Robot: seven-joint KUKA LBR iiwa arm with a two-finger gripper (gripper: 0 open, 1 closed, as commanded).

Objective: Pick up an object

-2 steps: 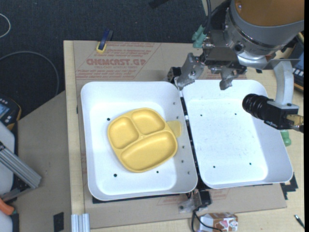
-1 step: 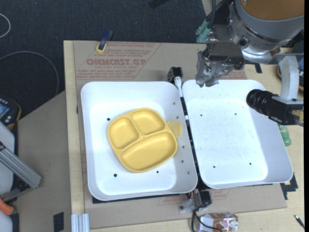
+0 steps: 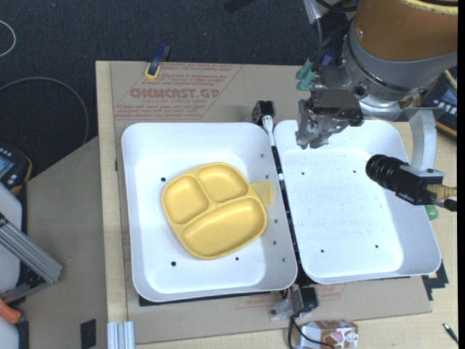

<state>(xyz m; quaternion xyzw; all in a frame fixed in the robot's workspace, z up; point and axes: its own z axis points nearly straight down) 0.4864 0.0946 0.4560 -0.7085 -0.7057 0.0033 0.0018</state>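
Note:
A yellow divided plate with three compartments lies flat in the left white bin, slightly right of its middle. A small yellow tab pokes out at its right edge. My gripper hangs over the far left corner of the right white bin, close to the divider between the bins. It is well apart from the plate, up and to the right of it. I see nothing held in it.
A black cylinder on a white bracket reaches in over the right bin's right side. The bins sit on a cardboard sheet. A small black clip sits at the far end of the divider, and a blue-yellow item lies at the sheet's far edge.

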